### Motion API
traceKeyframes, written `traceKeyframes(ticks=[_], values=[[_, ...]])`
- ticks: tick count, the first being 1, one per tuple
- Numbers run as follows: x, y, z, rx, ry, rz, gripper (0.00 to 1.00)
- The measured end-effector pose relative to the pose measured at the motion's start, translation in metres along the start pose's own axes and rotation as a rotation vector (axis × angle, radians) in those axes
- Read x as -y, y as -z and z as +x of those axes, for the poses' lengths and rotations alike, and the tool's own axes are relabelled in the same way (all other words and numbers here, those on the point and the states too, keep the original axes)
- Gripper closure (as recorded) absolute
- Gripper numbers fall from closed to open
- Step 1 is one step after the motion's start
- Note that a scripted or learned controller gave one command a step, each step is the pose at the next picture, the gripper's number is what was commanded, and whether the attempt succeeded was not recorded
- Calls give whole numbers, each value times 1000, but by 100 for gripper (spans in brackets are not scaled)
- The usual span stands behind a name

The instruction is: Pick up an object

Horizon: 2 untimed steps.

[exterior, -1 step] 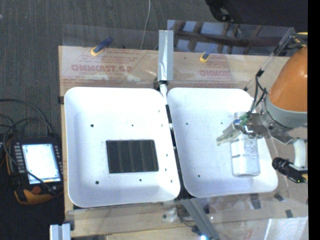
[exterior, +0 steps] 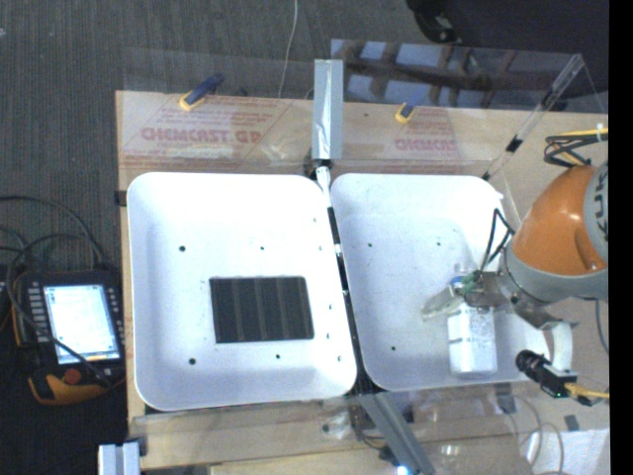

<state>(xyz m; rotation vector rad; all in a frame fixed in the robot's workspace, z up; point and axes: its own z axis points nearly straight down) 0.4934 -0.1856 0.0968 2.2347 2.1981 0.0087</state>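
Observation:
A dark, ribbed rectangular pad [exterior: 261, 308] lies flat in the left bin [exterior: 158, 206], a little below its middle. In the right bin [exterior: 396, 206], a white bottle-like object [exterior: 472, 342] with faint print rests near the front right corner. My gripper [exterior: 463, 293] is low over that corner, directly above the upper end of the white object, with a small pale translucent piece [exterior: 438, 307] beside it on the left. The grey arm with its orange band [exterior: 559, 231] comes in from the right and hides the bin's right wall.
A metal divider post [exterior: 327, 107] stands behind the seam between the bins. A handheld control unit [exterior: 74, 323] with cables lies left of the bench. Cables and a black connector [exterior: 539, 369] hang near the wrist at the right bin's front edge.

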Motion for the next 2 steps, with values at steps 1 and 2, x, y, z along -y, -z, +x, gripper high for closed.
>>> traceKeyframes(ticks=[1,2], values=[[0,8,2,-2,2,3,100],[-50,76,57,-1,-9,10,100]])
